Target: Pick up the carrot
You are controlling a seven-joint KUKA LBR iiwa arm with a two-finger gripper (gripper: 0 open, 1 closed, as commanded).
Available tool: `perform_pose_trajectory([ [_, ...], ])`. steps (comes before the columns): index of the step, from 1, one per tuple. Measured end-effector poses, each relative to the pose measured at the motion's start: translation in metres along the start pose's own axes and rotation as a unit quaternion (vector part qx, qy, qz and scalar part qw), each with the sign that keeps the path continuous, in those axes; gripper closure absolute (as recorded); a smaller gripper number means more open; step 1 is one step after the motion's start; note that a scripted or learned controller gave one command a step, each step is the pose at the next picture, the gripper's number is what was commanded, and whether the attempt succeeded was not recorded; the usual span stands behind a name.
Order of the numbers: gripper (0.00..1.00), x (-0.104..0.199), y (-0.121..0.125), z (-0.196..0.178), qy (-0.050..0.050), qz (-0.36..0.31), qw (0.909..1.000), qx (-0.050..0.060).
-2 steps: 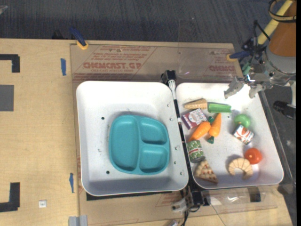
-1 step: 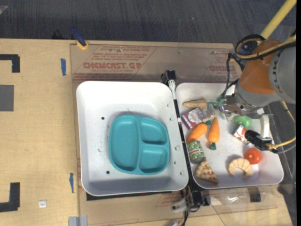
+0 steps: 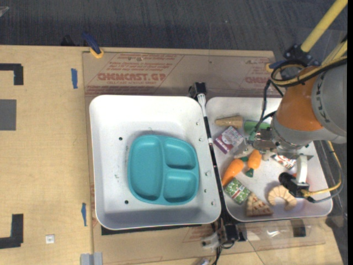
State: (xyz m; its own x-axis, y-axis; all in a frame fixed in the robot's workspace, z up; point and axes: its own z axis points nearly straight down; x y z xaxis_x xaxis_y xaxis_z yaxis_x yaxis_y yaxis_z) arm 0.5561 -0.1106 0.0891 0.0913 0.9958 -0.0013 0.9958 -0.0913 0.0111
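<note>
The carrot point(image 3: 232, 170) lies slanted in the right bin point(image 3: 322, 200), close to its left wall. A second, shorter orange piece with a green end point(image 3: 253, 160) lies just right of it. My gripper point(image 3: 263, 146) hangs under the orange wrist band, directly above and slightly right of that short piece. The wrist body covers most of the gripper. Nothing visibly sits in its grasp.
In the right bin lie a purple packet point(image 3: 228, 139), a tan stick point(image 3: 229, 120), a green item point(image 3: 251, 127), a green-and-red box point(image 3: 237, 190), a pizza slice point(image 3: 257, 205) and a croissant point(image 3: 281, 196). The left bin point(image 3: 105, 126) holds a teal divided plate point(image 3: 164, 170).
</note>
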Motion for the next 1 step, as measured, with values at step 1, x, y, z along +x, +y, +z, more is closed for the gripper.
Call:
perform_pose_trajectory([
  [1, 1.00, -0.0017, 0.0030, -0.0126, -0.002, 0.001, 1.0000, -0.004],
])
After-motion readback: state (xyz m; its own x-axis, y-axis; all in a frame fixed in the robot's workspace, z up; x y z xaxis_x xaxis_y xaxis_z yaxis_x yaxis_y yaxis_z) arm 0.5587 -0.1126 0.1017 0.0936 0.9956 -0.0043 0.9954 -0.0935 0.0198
